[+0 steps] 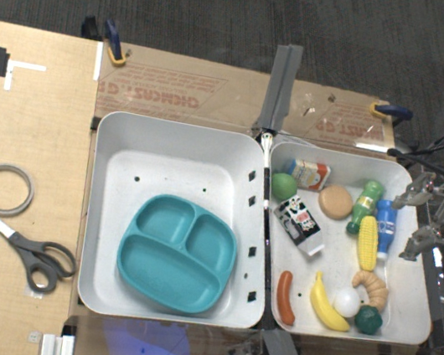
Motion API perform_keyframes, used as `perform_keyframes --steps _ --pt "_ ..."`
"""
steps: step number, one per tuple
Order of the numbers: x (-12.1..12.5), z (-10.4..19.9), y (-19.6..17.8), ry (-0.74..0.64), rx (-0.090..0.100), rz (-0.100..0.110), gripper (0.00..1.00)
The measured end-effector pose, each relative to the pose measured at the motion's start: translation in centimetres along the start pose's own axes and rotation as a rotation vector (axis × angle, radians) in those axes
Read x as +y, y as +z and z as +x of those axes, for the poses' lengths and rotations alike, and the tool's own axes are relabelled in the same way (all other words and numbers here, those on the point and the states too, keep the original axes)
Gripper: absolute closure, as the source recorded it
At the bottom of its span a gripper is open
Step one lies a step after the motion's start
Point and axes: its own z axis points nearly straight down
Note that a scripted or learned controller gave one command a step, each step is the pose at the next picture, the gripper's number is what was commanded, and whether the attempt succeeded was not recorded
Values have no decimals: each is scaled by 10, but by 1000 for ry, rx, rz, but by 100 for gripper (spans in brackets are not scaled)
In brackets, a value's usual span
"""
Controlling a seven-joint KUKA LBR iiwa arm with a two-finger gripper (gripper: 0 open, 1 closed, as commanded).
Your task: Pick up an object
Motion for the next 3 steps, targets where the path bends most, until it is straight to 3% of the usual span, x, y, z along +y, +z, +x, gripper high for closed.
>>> perform_keyframes --steps 1,2,3 --pt "-14 0 168 141 0 0 0" --pt "7 -43 167 188 1 0 0" --pt "9 -45 157 185 -4 1 100"
